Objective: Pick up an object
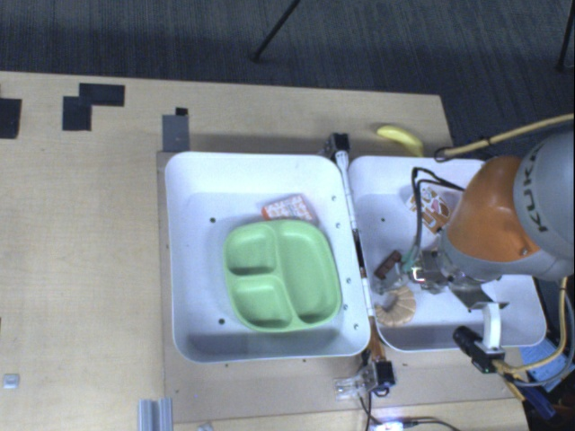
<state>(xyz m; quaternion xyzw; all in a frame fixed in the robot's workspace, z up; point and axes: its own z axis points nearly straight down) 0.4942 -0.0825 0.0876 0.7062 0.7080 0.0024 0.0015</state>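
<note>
Left bin (184, 241), shallow white plastic: holds a pale green three-compartment plastic tray (283, 275) lying flat near the middle. Just behind it, touching or nearly touching its far edge, a small flat red-and-white printed packet (287, 207). Tray looks stiff, light, smooth; a raised rim or divider wall would be the only pinch point. Packet looks thin and crinkly, lying flat, hard to get fingers under.

Divider between bins, then right bin (395, 182), same white plastic. Near its left wall: a small dark brown block-like object (389, 263), and just in front of it a round tan object with ribbed or striped surface (398, 307), close to the bin's near-left corner. Farther back, a small red-and-white patterned item (435, 206), partly covered by the arm. Yellow banana-shaped object (399, 136) lies outside, behind the right bin on the bench.

Gripper (415, 274) sits low in the right bin, just right of the brown block and above the tan round piece. Jaw state: cannot tell, wrist and cabling mask it.

Judgement: brown block is the likely target, being nearest. Looks small, rigid, light; grip across its short sides. Bin wall close by may crowd one side.
</note>
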